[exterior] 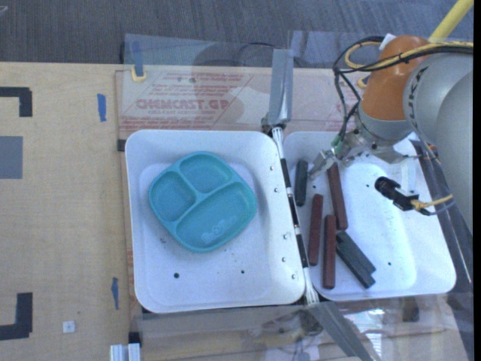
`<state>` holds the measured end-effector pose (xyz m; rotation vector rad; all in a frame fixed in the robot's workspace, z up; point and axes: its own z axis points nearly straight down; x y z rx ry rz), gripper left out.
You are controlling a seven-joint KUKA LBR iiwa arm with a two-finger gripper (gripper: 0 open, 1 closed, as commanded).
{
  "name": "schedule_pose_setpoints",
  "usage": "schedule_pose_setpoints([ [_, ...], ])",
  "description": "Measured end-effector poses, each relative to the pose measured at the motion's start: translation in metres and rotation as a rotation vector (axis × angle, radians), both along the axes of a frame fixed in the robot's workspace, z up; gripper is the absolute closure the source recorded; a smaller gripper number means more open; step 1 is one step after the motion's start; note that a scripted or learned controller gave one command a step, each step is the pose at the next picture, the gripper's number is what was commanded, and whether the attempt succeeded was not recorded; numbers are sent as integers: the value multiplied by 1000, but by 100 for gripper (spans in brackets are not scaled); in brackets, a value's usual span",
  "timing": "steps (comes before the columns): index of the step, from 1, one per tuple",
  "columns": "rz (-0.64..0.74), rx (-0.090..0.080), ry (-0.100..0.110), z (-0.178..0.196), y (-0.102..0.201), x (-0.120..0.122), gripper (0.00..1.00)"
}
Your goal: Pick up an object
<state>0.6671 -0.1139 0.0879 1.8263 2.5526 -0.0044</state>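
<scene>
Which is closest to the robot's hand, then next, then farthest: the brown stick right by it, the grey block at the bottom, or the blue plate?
From the hand:
1. Brown stick, just below it, right bin.
2. Grey block, lower in the same bin.
3. Blue plate, over in the left bin.

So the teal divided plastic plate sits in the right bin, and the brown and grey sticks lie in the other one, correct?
Not quite. The camera view shows the teal divided plastic plate in the left white bin. The brown sticks and grey sticks lie in the right white bin.
</scene>
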Motion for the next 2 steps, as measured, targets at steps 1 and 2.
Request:
schedule_pose_setpoints([
  [1,2,2,-7,12,2,2,100],
  [2,97,3,-4,99,58,-4,100],
])
